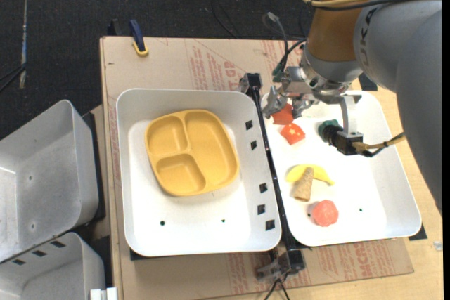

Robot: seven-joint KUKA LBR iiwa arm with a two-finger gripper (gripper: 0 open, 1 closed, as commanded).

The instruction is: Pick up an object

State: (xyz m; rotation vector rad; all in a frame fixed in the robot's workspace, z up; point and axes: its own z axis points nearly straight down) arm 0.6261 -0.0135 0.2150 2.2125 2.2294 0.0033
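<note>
The gripper (285,103) hangs low over the far left corner of the right bin (394,172), close to the wall it shares with the left bin (130,151), and we cannot tell whether it stands wide or narrow, since the wrist and its fittings cover it from above. Right at its tip we see a small red-orange piece (280,114), the thing nearest to being picked; it lies on the white floor of the right bin, just beside that shared wall. It is bright, matt and blocky. So little of it shows past the gripper that we cannot say which way its long axis runs or where it points, nor whether the gripper touches it. Just nearer to us sits a red block (294,134), turned so that 1 corner faces the camera. To the right of that block lies a dark green thing (328,128), too small to name. Toward the middle of the bin a yellow banana (314,174) lies crosswise, touching a tan cone (304,186) whose long axis runs near to far, and a pink round piece (324,212) rests nearer the front edge. The left bin holds 1 yellow plate (190,151) with 3 compartments, lying flat.
</note>
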